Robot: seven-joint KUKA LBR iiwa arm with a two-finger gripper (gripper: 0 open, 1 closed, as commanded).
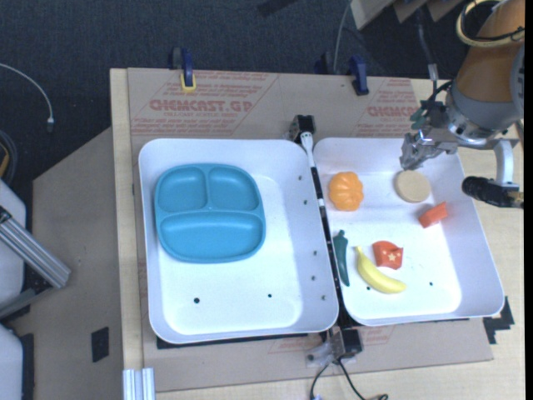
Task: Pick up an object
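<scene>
Banana, yellow, lies lowest in the right bin, tilted, stem end up-left. Red tomato-like toy with a pale star on top touches the banana's upper side. Dark green chili pepper lies lengthwise just left of the banana, by the bin's left wall. Small orange-red wedge, maybe a carrot piece, sits further up and right, apart from the rest. Orange pumpkin sits upper left in the same bin. Beige round disc, cookie or bread-like, sits upper middle, well apart from the pumpkin.

Left bin: light blue divided plate, three compartments, upper half of the bin, nothing on it. Bins sit side by side on a brown board printed with red lettering, blue clamps on its far edge.

Gripper hangs over the right bin's upper area, tips just above and touching-close to the beige disc's top edge. Fingers look close together but are too small and dark to read; can't tell if spread or pressed, nothing visibly pinched. Grey arm with orange band comes in from upper right. No object is lifted; all toys rest on the bin floor.
</scene>
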